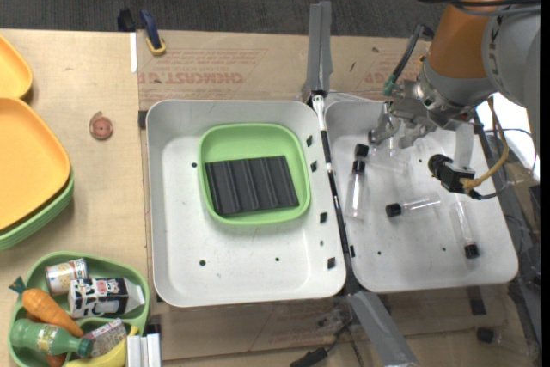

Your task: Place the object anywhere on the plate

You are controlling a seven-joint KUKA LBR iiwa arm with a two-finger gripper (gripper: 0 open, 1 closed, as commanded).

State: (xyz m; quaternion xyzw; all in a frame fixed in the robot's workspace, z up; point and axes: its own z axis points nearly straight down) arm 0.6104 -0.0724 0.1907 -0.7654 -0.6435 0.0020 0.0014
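Gripper (397, 130) of the grey arm with the orange band (468, 21), poised over the upper part of the right bin (481, 266), near its back wall; the view from above does not let one tell how the gripper is set or whether it holds anything. On the floor of the right bin lie several clear tubes with black caps, the task's objects: one tube (357, 180) near the bin's left wall, lying roughly upright in the view; a second tube (411, 206) near the middle, lying crosswise; a third tube (465, 232) toward the right, its black cap at the lower end. A black cable fitting (443, 170) hangs from the arm above the bin. The left bin (172, 271) holds the green plate (255, 137), square with rounded corners, which carries a dark ribbed insert (252, 185). Left of the bins, on the bench (103, 82): stacked yellow trays (30, 159) and a green bowl of toy groceries (73, 309).
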